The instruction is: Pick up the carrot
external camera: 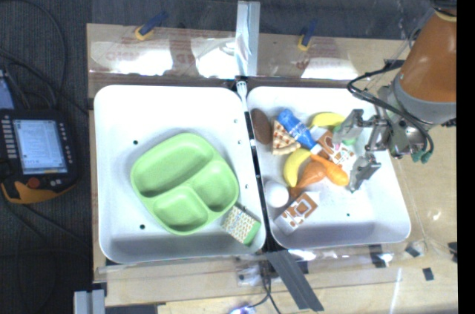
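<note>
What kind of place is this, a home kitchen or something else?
Probably a robotics lab bench, not a kitchen. Two white bins sit taped on a board, toy food such as the carrot fills one, and a control pendant with cables lies on the carpet beside it.

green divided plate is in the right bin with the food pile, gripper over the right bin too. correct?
Not quite. The camera view shows the green divided plate in the left bin, apart from the food pile. The gripper is over the right bin, as you said.
</note>
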